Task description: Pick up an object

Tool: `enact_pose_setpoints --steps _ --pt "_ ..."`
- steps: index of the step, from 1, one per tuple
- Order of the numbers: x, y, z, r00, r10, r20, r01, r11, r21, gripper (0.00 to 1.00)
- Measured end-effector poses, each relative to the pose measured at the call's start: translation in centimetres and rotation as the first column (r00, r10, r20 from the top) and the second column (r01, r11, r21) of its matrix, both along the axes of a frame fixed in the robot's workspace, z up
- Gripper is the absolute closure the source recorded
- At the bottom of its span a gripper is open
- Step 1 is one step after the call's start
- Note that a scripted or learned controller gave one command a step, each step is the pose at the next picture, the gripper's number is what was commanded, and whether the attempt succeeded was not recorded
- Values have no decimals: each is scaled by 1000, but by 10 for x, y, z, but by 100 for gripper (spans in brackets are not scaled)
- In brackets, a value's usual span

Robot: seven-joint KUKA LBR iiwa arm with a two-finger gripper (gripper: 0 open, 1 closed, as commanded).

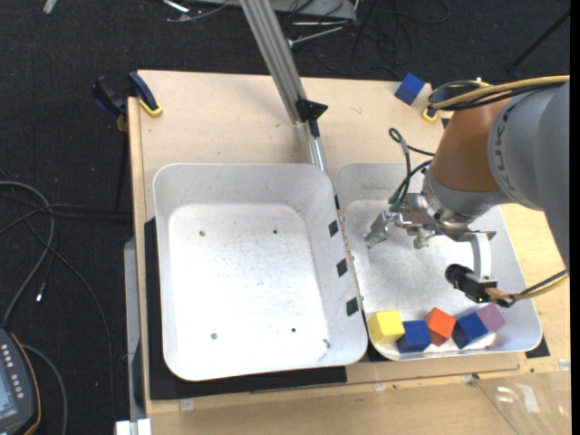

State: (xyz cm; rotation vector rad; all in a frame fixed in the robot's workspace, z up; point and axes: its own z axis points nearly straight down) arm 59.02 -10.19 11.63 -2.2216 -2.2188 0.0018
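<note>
Several small blocks lie along the near edge of the right bin: a yellow block, a blue block, an orange block, a second blue block and a purple block. My gripper hangs over the middle of the right bin, well behind the row of blocks. Its fingers stand spread and open, with nothing between them.
The left bin lies beside the right one, its floor speckled with dark flecks. Another blue block rests on the bench at the back right, outside the bins. A slanted metal pole crosses above the back. A clamp grips the bench's back left corner.
</note>
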Motion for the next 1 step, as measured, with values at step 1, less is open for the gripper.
enact_pose_setpoints --steps 1 --pt "-38 -4 19 1000 -1 0 1 1000 0 0"
